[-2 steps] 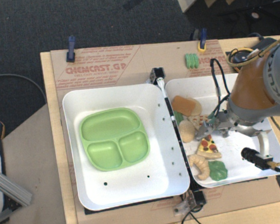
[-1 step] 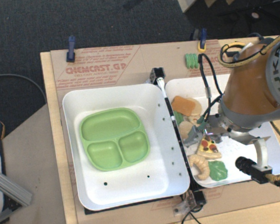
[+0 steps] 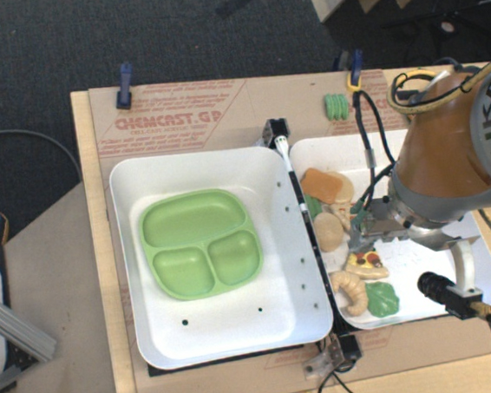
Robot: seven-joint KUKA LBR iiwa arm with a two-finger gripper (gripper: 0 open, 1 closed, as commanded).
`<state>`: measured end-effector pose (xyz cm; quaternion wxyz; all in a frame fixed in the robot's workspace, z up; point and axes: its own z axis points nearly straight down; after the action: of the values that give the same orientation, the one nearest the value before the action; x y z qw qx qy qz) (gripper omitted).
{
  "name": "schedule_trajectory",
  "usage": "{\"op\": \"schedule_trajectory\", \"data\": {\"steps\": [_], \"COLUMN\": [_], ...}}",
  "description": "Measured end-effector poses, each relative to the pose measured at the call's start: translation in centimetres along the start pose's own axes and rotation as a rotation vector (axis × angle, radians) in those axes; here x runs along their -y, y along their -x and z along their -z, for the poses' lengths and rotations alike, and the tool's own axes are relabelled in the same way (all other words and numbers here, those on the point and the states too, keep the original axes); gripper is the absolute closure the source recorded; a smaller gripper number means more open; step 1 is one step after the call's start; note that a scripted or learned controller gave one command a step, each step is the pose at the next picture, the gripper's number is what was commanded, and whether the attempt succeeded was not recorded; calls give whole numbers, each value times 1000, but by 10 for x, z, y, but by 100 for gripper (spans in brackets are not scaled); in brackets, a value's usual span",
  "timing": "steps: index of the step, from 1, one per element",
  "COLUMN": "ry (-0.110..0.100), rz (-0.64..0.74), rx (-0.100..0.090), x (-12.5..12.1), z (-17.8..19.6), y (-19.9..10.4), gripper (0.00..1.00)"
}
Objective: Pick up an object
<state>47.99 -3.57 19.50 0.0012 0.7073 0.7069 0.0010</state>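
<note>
Where arm (image 3: 450,152) overhangs, tool (image 3: 360,233) half hidden

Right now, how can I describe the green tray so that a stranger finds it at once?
Look at the two white bins on the bench and take the left bin. The green tray lies flat in its middle. It is pale green, with three compartments, and it is far larger than the small toy foods heaped in the right bin.
</note>
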Motion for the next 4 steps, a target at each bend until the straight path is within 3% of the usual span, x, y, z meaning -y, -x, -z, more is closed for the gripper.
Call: {"op": "schedule_trajectory", "data": {"steps": [1,2,3,4], "ry": [16,-10,3,-6], "rz": [6,4,1,-5], "rx": [-4,-1,-1,1], "x": [-2,1,-1,0], "z": [202,143,194,176], "y": [-55,-92,-86,-38], "gripper": [100,100,100,100]}}
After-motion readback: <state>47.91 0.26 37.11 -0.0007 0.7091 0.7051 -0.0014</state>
